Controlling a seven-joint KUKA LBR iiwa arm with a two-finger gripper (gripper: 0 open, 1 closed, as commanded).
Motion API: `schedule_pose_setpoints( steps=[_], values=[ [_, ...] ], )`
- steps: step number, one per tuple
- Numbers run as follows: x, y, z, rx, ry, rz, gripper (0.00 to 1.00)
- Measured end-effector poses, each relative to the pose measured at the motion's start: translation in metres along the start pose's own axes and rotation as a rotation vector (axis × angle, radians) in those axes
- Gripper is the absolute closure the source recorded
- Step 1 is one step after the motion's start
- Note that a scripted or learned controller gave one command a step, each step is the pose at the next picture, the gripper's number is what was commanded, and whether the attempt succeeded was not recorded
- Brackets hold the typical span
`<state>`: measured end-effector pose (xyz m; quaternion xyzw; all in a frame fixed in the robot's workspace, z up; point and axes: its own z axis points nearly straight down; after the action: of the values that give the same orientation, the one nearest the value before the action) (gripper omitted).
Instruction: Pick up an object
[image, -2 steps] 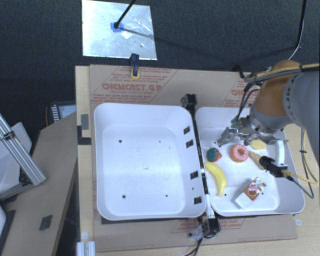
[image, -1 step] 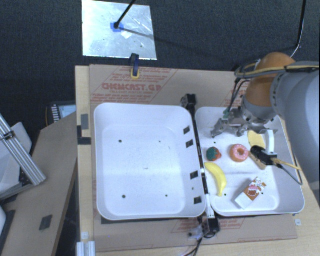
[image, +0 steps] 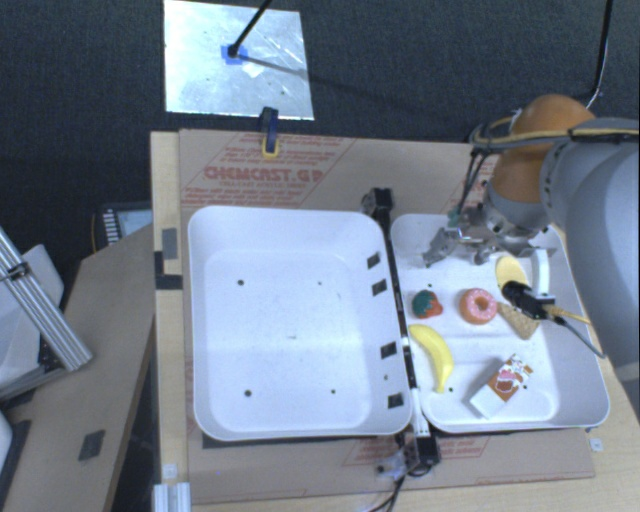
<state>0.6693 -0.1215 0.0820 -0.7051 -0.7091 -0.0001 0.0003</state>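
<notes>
My gripper (image: 447, 245) hangs over the far part of the right bin (image: 580, 400), with nothing visibly held in it. Below it in that bin lie a small red and green fruit (image: 427, 302), a pink donut (image: 478, 305) and a yellow banana (image: 432, 353). A yellow piece (image: 510, 270) and a tan wedge (image: 519, 322) sit to the right of the donut, partly covered by the wrist hardware. A white and red box (image: 505, 383) rests near the bin's front edge.
The left bin (image: 215, 250) stands beside the right one, with a black divider (image: 392, 300) between them. The grey arm (image: 600, 210) with its orange band (image: 545, 120) fills the right side. A shiny plate (image: 238, 60) lies beyond the bench.
</notes>
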Motion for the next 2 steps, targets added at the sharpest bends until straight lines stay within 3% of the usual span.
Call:
schedule_pose_setpoints(
  steps=[1,2],
  values=[
    [0.0376,-0.0005,0.0008,0.002,0.0,-0.002,0.0],
    [0.0356,-0.0003,-0.0069,0.004,0.0,-0.002,1.0]
  ],
)
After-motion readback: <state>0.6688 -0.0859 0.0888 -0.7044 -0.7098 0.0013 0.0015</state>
